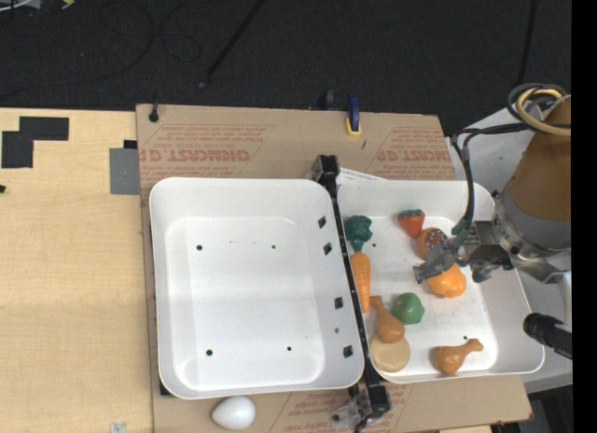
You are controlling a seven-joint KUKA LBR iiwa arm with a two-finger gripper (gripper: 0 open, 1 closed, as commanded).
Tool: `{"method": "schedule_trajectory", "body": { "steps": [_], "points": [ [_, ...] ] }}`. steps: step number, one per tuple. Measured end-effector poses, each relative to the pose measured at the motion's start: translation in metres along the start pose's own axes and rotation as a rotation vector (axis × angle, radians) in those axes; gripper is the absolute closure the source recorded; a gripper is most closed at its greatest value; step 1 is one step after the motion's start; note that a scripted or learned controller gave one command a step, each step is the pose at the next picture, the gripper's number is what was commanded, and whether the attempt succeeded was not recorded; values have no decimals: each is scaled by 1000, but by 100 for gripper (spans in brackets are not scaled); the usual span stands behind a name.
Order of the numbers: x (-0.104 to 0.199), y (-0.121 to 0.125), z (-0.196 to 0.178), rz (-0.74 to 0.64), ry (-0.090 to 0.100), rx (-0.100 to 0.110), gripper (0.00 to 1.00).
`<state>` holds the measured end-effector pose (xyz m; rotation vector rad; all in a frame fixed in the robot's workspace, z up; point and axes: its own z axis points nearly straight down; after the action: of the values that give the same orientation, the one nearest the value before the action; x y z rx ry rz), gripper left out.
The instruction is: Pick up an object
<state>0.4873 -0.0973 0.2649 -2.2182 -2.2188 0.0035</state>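
- Where the cardboard (pixel 280 146) under the bins shows, mirrored red print reads roughly "CHEMCRAZT".
- The arm (pixel 546 188) reaches in from the right, end effector (pixel 438 265) low in the right bin (pixel 504 328).
- Its spread cannot be told; an orange fruit (pixel 448 283) lies just beside it.

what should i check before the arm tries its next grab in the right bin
1. Hand over the right bin: ok, it sits above the orange fruit.
2. Fruit between the fingers: cannot tell, the hand hides the contact.
3. Neighbours near the target: not ok, a reddish piece lies right beside it.
4. Other targets free: ok, the green piece and the drumstick lie apart.
5. White egg: not ok, it lies outside both bins.
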Motion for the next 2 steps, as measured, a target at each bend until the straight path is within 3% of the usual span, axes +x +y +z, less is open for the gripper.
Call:
{"method": "schedule_trajectory", "body": {
  "steps": [1, 2],
  "points": [
    [108, 23, 77, -10, 3, 7, 0],
    [99, 24, 62, 6, -1, 3, 100]
  ]
}}
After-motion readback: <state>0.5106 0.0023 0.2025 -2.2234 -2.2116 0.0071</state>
